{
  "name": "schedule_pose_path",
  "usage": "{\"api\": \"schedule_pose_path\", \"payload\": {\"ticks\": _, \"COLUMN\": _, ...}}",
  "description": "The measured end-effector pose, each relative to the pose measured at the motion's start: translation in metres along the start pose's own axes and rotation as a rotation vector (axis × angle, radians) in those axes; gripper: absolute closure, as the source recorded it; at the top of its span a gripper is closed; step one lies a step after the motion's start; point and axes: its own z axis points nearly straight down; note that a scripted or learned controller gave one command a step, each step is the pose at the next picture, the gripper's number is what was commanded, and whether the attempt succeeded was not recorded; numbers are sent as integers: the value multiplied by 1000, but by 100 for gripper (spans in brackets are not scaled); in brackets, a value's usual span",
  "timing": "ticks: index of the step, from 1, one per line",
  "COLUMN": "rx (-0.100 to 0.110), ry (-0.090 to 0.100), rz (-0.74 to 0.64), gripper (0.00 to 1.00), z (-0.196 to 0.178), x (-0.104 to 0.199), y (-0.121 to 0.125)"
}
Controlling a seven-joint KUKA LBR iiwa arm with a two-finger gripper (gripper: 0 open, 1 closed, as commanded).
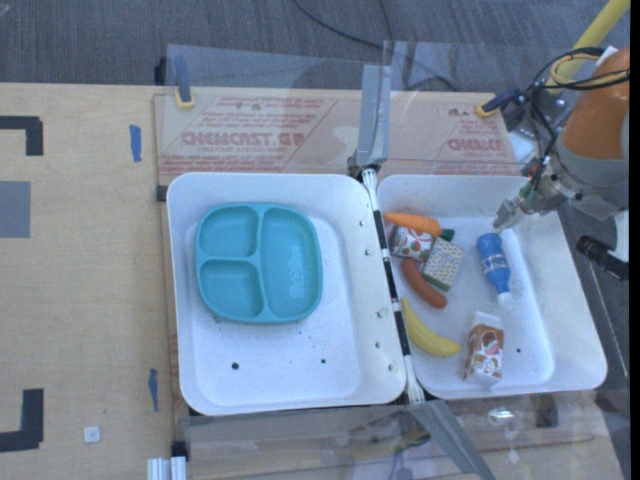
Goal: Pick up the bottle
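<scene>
Your small blue plastic bottle lies flat near the right white bin's far edge, so the two-finger gripper hangs just beyond it; its grip state is unreadable.

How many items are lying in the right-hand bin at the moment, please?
6, none seemingly hidden: a carrot at the top left, two small packets below it, a sausage, a banana along the left wall, the blue bottle, and a carton near the front.
</scene>
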Motion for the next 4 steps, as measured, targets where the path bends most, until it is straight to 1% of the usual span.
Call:
{"api": "schedule_pose_path", "payload": {"ticks": 1, "rx": 0, "ry": 0, "rz": 0, "gripper": 0, "z": 0, "x": 0, "y": 0}}
{"api": "schedule_pose_path", "payload": {"ticks": 2, "rx": 6, "ry": 5, "rz": 75, "gripper": 0, "z": 22, "x": 38, "y": -25}}
{"api": "schedule_pose_path", "payload": {"ticks": 3, "rx": 1, "ry": 3, "rz": 79, "gripper": 100, "z": 10, "x": 36, "y": -25}}
{"api": "schedule_pose_path", "payload": {"ticks": 4, "rx": 1, "ry": 3, "rz": 79, "gripper": 0, "z": 11, "x": 36, "y": -25}}
